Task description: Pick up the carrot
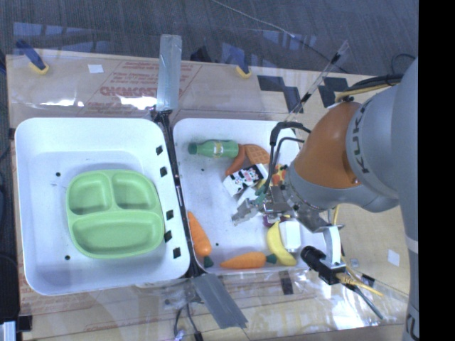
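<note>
From the camera view, the grey arm point(377, 155) carries white lettering down its side, of which "KU" can be read beside the orange band point(327, 151); faint reddish print on the clear sheet over the bench point(128, 84) is too blurred to read. In the right bin point(213, 130), one carrot point(244, 261) lies along the near wall, its long axis nearly level across the view, thick end toward the banana point(276, 244). A second carrot point(200, 236) lies against the left wall, slanting down to the right. The claw point(249, 210) hangs over the bin's middle, and I cannot tell its state. A green bottle point(215, 148) lies near the far wall. The left bin point(28, 190) holds a green divided plate point(114, 214).
</note>
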Robot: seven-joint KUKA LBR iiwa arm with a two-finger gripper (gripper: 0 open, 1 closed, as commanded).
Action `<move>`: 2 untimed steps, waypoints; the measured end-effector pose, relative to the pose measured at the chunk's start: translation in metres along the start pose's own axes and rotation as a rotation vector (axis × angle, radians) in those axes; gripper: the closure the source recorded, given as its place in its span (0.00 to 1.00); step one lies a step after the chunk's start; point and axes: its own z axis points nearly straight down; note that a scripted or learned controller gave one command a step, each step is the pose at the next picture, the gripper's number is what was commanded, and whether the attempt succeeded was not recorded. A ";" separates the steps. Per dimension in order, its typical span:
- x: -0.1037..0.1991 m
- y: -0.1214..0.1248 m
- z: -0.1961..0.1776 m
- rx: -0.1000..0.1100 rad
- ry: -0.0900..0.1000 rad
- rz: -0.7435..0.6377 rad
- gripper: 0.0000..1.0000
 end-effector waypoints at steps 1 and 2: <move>0.027 0.005 0.074 -0.019 -0.012 -0.197 0.00; 0.023 0.003 0.075 -0.014 -0.004 0.099 0.00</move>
